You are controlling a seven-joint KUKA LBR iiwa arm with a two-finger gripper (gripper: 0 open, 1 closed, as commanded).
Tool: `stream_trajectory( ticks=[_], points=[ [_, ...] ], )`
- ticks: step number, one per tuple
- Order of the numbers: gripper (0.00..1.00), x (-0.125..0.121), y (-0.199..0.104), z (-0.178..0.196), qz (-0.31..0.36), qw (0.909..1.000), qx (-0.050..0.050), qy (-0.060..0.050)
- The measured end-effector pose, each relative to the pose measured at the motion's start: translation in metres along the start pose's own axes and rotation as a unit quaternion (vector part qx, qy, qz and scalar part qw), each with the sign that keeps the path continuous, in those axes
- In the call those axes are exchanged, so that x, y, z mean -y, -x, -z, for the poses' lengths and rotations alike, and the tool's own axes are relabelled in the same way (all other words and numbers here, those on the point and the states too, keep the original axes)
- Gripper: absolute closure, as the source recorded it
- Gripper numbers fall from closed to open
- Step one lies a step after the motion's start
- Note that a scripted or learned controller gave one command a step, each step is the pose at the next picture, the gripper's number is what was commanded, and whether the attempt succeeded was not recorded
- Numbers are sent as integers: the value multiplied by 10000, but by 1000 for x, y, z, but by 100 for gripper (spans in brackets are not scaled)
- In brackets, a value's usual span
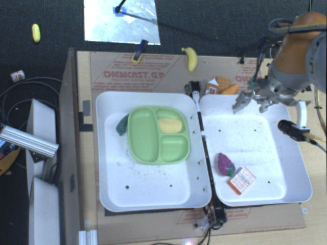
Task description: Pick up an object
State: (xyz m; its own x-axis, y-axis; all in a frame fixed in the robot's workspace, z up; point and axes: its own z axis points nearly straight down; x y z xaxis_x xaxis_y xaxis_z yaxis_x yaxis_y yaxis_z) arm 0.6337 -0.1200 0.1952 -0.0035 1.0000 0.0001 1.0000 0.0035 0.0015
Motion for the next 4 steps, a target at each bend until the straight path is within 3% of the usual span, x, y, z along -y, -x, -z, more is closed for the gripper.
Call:
stream_trajectory(
  ticks=[1, 2, 3, 4],
  points=[
    [0, 43, -41, -12, 17, 10000, -8, -21],
    [0, 64, -32, -84, -17, 10000, -4, -33],
    [0, 100, -36, -112, -19, 10000, -5, -19],
    [0, 134, -36, -111, -21, 10000, -6, -17]
  ],
)
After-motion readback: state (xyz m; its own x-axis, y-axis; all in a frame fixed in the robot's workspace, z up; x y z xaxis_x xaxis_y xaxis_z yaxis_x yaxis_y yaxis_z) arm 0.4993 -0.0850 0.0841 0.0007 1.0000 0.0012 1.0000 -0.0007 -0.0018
